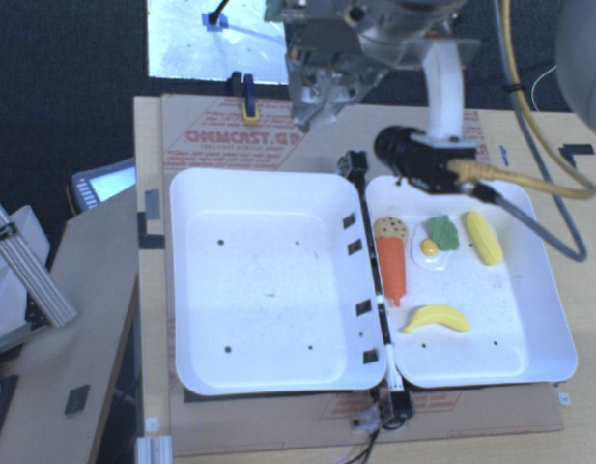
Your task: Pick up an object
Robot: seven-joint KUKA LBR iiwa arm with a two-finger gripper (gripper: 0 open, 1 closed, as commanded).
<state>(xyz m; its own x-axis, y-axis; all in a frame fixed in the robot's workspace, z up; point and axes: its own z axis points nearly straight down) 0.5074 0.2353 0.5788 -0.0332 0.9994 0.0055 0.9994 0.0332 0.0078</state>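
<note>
Left bin (182,259): a shallow white tray with nothing lying on its floor, bearing only a few small dark dots.

Gripper (312,114): hangs high over the bench's far edge, above the printed cardboard sheet (230,138) and beyond the far rim of the left bin, close to the dark divider (370,269) where the two bins meet. Its tip is blurred and seen from above; whether it stands open or closed cannot be told, and no object is seen in it.

Right bin (539,356): holds all the candidate objects. Beside the divider lie a speckled cookie (390,227) and, touching it on the near side, an orange carrot (392,269) whose long axis runs far-to-near, roughly parallel to the divider. Further right sit a fried egg (430,251) and green leafy piece (442,232), touching. A corn cob (484,237) lies with its axis far-to-near, tilted slightly. A banana (437,319) lies near the bin's middle, axis left-to-right.

Governing relation: every object lies right of and nearer the camera than the gripper. The cookie and carrot appear closest; a pick probably calls for travel rightward and toward the camera, then descent.
</note>
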